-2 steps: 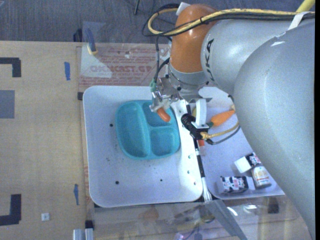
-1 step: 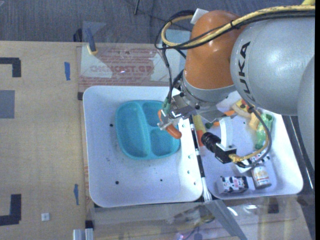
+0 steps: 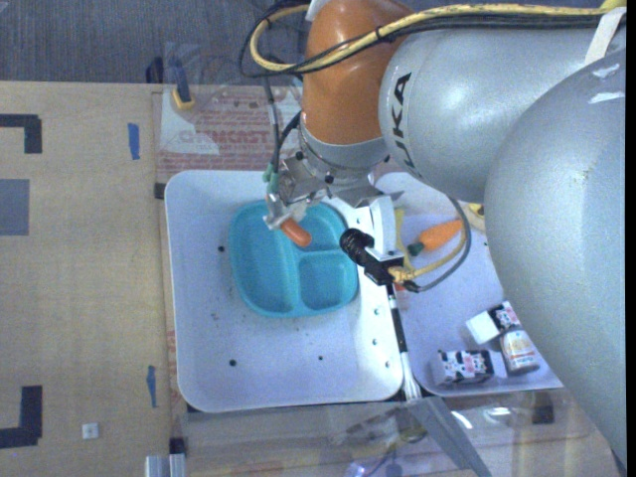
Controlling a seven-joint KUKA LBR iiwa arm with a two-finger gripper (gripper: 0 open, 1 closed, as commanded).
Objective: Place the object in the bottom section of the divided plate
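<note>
The arm is reaching in from the right, its claw point(image 3: 285, 217) gripping an orange object point(image 3: 295, 233) over the blue divided plate's point(image 3: 268, 266) upper edge.

One fixed camera above the bench point(image 3: 79, 266) — looking down, slanted, on both bins point(image 3: 199, 366).

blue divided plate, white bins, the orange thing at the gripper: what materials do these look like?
Divided plate: likely moulded plastic, uniform blue, rounded ridges, soft sheen. Left bin: probably plastic or coated sheet, matte white with rounded corners and dark specks. Orange object at the gripper: looks like a smooth plastic toy carrot; too small to be sure.
</note>
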